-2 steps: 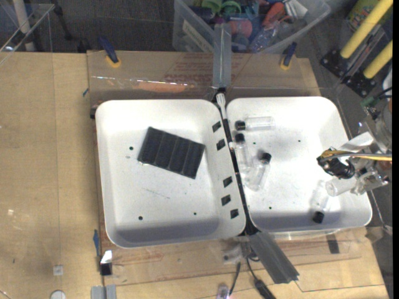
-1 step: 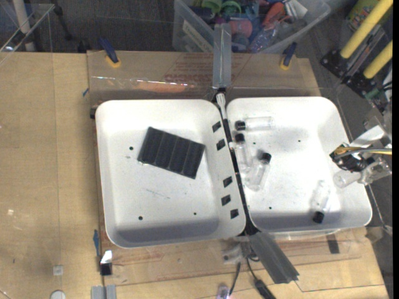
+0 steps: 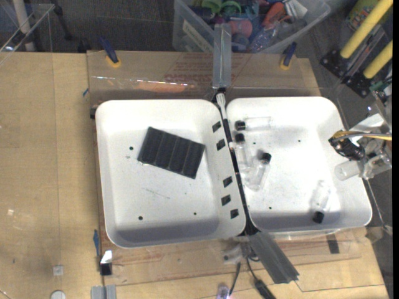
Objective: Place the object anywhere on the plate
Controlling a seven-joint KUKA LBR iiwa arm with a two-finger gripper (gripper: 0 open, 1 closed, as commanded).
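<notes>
A black ribbed plate (image 3: 171, 152) lies flat in the left bin (image 3: 118, 217), tilted a little, near its upper middle. Several clear vials with black caps lie in the right bin (image 3: 293, 220): one near the top left (image 3: 254, 124), one near the divider (image 3: 257, 170), and one at the lower right (image 3: 320, 199). My gripper (image 3: 360, 156) hangs over the right bin's right rim, far from the plate. A pale translucent piece (image 3: 345, 170) shows at its lower left, and I cannot tell whether it is held.
A metal divider (image 3: 229, 167) with black clips runs between the two bins. A clear tub of coloured toys (image 3: 249, 11) stands behind the bins. Yellow foam tubes (image 3: 371, 20) lean at the back right. Bare wooden bench lies to the left.
</notes>
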